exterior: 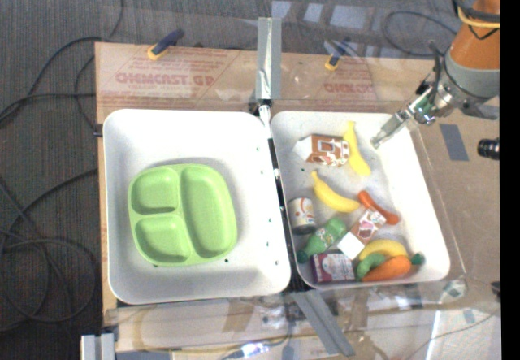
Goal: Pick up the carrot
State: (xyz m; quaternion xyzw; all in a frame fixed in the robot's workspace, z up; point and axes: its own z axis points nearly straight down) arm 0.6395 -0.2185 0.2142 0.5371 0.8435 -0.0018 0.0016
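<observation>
The camera view is looking down on two white bins standing side by side on the bench. The left bin is holding a green divided plate. The right bin is holding a heap of toy food, and the carrot is lying in its near right corner, orange with a green top, touching the yellow banana just behind it. A purple packet is lying just to the left of the carrot, and a small red and white carton is a little further back. Two more bananas and a red sausage are lying in the middle of the bin, and a brown and white box is near the far wall.

The arm is reaching in from the right. The gripper is hanging over the far right part of the right bin, near the upright banana, and well apart from the carrot. Whether it is released or clenched I cannot tell at this size; nothing is visible in its tip.

In my judgement the task is only at its beginning. The carrot is not yet touched and is resting on the bin floor. What is left is nearly everything: bringing the gripper across to the near corner, lowering it over the carrot, closing on it and lifting it. The banana and the packet pressing close to the carrot are likely making a clean grasp harder.
</observation>
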